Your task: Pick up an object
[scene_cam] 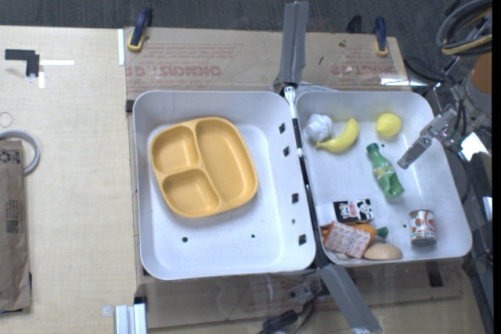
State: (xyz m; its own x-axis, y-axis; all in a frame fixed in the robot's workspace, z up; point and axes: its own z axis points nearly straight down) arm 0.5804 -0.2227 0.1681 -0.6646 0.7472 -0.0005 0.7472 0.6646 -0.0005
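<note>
Claw (410, 155) above right bin (446, 192) edge, near green bottle (385, 170); grip state unclear.

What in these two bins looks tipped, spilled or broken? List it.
Only the green bottle stands out: it lies on its side in the right bin, just left of the gripper, while the small can stands upright. The yellow divided plate sits flat in the left bin. No spill or damage shows.
</note>
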